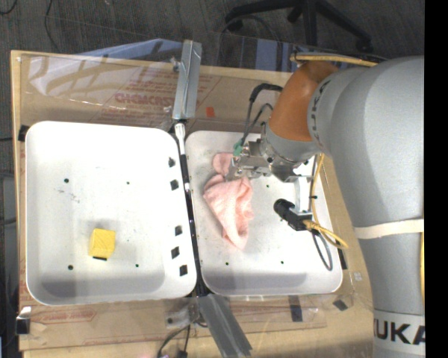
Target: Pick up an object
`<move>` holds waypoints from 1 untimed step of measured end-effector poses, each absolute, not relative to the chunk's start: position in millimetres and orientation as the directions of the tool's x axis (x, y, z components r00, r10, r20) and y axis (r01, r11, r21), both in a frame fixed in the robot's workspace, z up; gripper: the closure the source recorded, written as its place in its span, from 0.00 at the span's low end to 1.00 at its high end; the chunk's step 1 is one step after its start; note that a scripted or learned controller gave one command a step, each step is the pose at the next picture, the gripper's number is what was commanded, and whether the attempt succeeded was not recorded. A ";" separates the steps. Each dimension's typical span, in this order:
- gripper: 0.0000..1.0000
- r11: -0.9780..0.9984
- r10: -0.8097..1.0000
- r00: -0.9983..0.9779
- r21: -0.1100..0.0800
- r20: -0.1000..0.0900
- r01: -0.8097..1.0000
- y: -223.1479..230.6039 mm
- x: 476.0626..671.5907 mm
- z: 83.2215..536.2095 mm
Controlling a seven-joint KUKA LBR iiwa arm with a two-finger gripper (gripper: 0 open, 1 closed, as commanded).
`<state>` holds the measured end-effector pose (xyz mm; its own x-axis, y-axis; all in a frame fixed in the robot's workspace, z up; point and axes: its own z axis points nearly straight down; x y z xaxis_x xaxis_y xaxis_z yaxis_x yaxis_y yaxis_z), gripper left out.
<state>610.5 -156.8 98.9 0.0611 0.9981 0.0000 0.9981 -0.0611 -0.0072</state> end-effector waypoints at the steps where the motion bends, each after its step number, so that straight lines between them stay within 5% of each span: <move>1: 1.00 -0.019 1.000 0.019 -0.006 0.001 1.000 -94.5 616.7 210.5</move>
